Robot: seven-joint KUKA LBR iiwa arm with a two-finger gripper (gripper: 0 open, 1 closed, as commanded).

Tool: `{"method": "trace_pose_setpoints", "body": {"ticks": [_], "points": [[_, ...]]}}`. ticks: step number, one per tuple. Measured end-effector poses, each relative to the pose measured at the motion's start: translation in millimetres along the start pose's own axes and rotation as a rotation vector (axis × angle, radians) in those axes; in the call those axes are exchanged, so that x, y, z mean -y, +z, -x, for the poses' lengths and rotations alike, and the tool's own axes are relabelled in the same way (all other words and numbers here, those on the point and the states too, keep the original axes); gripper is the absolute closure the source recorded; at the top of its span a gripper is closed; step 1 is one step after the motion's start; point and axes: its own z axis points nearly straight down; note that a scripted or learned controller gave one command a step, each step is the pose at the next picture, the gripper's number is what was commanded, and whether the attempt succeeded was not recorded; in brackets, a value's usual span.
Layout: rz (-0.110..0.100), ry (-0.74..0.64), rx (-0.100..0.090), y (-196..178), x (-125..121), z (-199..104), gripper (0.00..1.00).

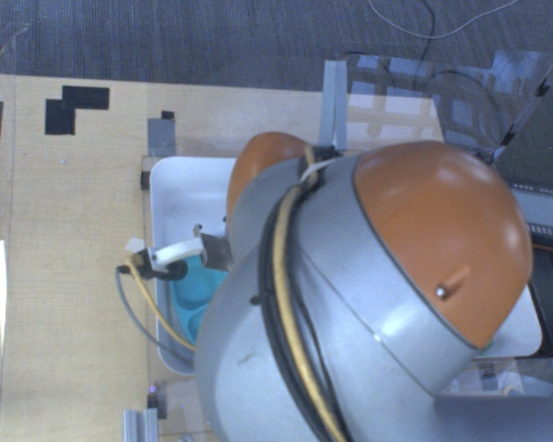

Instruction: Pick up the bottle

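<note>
Here a teal object (195,288) lies beneath the arm (350,302).

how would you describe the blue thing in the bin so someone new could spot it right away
Start at the big grey and orange arm covering most of the view, then look to its left edge where a white bin sticks out. Low in that bin lies the turquoise thing, partly hidden by the arm; it is the bin's one bright blue patch.

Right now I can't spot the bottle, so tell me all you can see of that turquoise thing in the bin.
The turquoise thing looks like smooth plastic, lying low in the left bin near its front-left corner. The arm hides most of it, so shape, cap and pose can't be told. A white part at the arm's end sits just above it; contact unclear.
</note>
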Motion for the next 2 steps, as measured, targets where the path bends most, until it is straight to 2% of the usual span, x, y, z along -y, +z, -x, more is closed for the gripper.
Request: {"method": "trace_pose_setpoints", "body": {"ticks": [1, 2], "points": [[0.002, -0.033, 0.011, -12, 15, 20, 1.00], [-0.007, -0.263, 0.023, -90, 17, 22, 1.00]]}}
